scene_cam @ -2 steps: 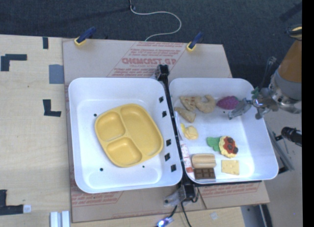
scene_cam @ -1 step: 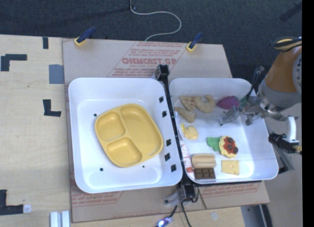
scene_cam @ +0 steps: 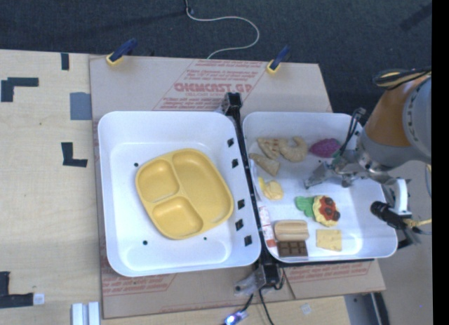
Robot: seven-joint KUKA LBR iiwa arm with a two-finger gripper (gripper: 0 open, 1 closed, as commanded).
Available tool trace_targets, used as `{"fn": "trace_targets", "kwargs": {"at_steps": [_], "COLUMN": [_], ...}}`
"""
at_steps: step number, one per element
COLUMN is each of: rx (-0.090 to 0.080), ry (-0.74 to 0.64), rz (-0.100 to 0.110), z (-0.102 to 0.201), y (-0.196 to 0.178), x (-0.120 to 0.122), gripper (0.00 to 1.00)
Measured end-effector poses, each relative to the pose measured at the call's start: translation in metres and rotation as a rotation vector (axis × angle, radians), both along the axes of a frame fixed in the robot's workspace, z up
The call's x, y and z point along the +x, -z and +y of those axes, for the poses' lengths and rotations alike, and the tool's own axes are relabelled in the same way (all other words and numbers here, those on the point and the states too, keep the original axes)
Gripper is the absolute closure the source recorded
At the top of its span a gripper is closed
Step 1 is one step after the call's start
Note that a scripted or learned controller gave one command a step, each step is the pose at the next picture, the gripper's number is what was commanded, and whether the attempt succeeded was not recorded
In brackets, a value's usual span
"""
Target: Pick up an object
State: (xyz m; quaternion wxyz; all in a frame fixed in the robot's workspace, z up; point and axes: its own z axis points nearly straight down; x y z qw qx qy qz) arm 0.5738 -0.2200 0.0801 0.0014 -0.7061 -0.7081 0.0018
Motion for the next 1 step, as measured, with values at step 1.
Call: {"fn": "trace_targets", "kwargs": {"at_steps": [1], "rx": [-0.002], "ry": [-0.001], "rz": [-0.003], "z": [-0.0005], "y": [-0.0121], "x": [0.0015], "gripper": [1.0]}}
